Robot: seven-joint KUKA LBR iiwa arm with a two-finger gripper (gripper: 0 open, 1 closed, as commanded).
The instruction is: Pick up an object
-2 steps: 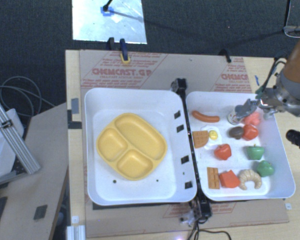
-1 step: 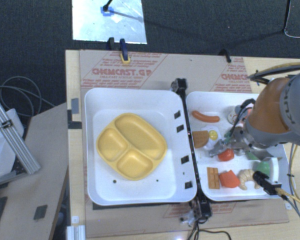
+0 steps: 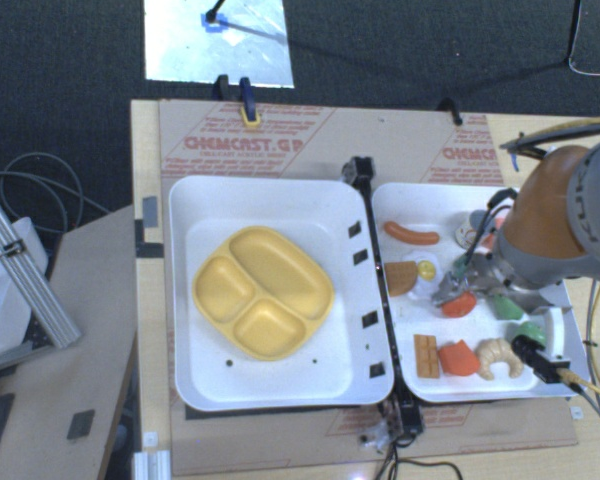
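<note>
We see the hand (image 3: pixel 452 290), grip state unclear, low over a red piece (image 3: pixel 460 306); crowded toys just beside it could spoil our pick.

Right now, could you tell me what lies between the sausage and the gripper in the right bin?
In the camera view, only bare white bin floor separates the sausage from the gripper.

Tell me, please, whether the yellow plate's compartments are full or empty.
Empty: the plate lies flat in the left bin, all three compartments showing bare yellow; the food sits in the right bin.
</note>
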